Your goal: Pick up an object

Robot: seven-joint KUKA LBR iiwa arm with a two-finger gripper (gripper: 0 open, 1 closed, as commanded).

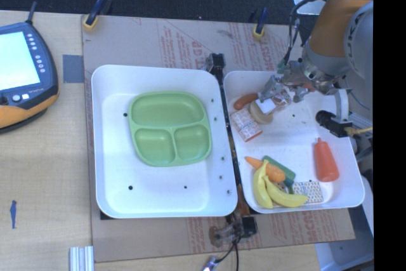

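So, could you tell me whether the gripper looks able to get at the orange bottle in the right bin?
Probably yes: the orange bottle lies alone on bare bin floor, nothing on it, and the gripper is over the same bin.

Single fixed camera, mounted above the bench and looking down at a slant. Both white bins appear whole: the left bin near frame centre, the right bin beside it. The arm enters from the right of the bins.
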